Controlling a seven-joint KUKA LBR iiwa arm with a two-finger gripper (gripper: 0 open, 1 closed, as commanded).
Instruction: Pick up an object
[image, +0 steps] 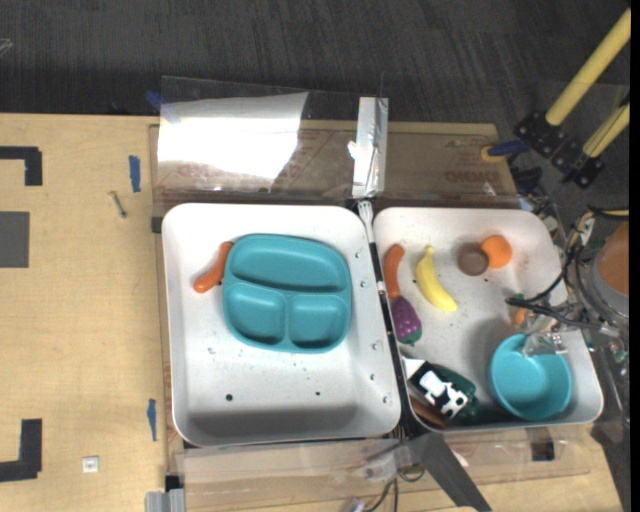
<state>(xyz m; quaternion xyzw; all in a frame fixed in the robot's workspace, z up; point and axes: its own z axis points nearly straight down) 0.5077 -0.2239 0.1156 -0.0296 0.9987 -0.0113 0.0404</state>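
Two white bins sit side by side on the counter (70, 300). The left bin (200, 390) holds a teal divided plate (287, 291) with an orange carrot (211, 268) touching its upper left edge. In the right bin (470, 310) lie a second carrot (393, 270), a banana (433, 279), a purple eggplant (405, 320), a brown ball (472, 260) beside an orange (495, 250), a black-and-white cow toy (442, 391) and a teal bowl (530, 378). The hand (545, 325) hangs just above the bowl's rim; I cannot tell how it is set.

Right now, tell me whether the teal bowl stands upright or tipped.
Upright: the teal bowl in the right bin shows its round opening facing up.
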